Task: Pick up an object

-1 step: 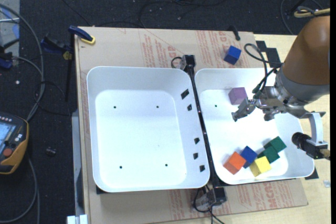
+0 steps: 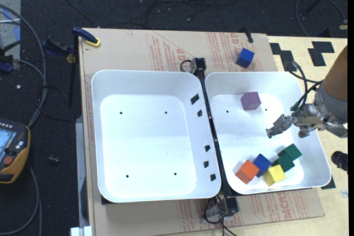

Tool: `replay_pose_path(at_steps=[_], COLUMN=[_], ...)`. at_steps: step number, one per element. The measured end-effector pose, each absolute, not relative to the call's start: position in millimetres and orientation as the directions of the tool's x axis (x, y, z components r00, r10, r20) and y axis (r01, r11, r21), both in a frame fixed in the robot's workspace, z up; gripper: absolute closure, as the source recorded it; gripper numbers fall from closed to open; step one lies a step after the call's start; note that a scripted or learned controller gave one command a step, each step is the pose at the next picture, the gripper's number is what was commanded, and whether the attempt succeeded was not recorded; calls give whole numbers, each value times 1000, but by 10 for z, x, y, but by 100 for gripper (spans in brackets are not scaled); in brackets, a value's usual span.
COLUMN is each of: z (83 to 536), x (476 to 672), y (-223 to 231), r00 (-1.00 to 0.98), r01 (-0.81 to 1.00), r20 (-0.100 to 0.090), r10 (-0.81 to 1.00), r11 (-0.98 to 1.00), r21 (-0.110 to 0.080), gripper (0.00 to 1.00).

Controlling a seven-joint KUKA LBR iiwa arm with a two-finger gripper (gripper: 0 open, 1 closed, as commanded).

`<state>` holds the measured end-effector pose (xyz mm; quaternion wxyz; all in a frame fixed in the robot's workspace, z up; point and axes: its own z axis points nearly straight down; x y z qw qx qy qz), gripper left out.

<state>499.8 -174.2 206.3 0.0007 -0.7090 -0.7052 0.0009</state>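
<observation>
You're at the approach step: nothing is lifted yet.

On the tabletop (image 2: 144, 50) your arm (image 2: 337, 83) reaches over the right bin (image 2: 310, 135); the left bin (image 2: 144, 135) sits alongside. The pincer (image 2: 275, 130) hangs above bare bin floor, apparently clasping nothing, though you cannot tell whether it is spread or clenched. Candidates: the purple block (image 2: 250, 100) up the bin, and a cluster near the front edge of green block (image 2: 288, 156), orange block (image 2: 247, 171), blue block (image 2: 261, 163) and yellow block (image 2: 274, 174). Next, I'd judge, centre over one block and descend; the purple stands apart, so it looks easiest.
</observation>
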Motion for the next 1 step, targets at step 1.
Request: replay_pose_path(at_steps=[1], z=[835], x=[5206], y=[-2107], r00=[2], r01=[1000], r20=[1], r10=[1000], r11=[-2], r21=[-6], gripper=[0])
